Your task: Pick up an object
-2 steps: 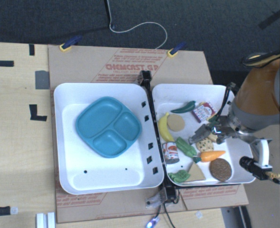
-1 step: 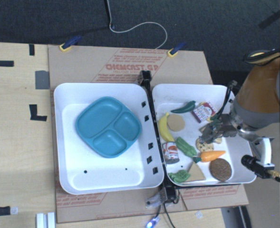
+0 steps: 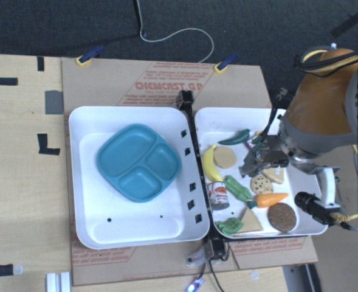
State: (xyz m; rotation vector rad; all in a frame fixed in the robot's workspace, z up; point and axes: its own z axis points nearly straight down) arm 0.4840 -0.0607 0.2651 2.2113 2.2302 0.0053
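End effector (image 3: 256,162) low in the right bin (image 3: 239,115), over crowded toy food; whether it is spread or pinching cannot be told. Nearest candidates: chocolate-chip cookie (image 3: 261,184), carrot (image 3: 270,199), green pepper (image 3: 238,187), all nearly touching. Risk: descent clips two pieces, or the round cookie slips from a shallow pinch.

Camera view: single fixed camera, mounted above the counter (image 3: 20,163), looking down at a slant. Range: moderate; both white bins fit whole within the frame, the left bin (image 3: 81,181) near centre, the right bin (image 3: 227,115) toward the right side. Far field, top of frame: dark floor beyond the counter. Arm (image 3: 321,111) enters from the right edge, over the right bin.
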